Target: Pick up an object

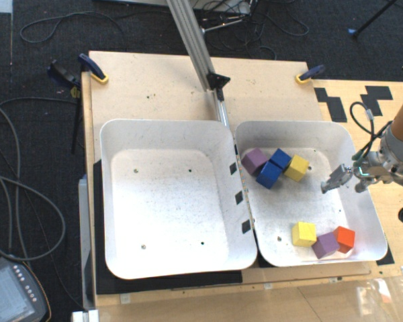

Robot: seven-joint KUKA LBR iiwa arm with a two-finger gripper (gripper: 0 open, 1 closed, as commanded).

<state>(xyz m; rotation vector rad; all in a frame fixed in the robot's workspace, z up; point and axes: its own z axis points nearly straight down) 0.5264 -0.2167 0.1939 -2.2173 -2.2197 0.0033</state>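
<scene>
Hovering over the right bin [363, 180], the gripper [337, 178] carries nothing; whether its fingers are spread, I cannot tell; blocks crowd in two clusters, blue [274, 167] upper left, orange [345, 237] near the front wall; a descent may wedge between neighbours or nudge them aside.

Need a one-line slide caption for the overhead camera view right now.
Gripper hovers over the right bin, between two clusters of coloured blocks, holding nothing.
</scene>
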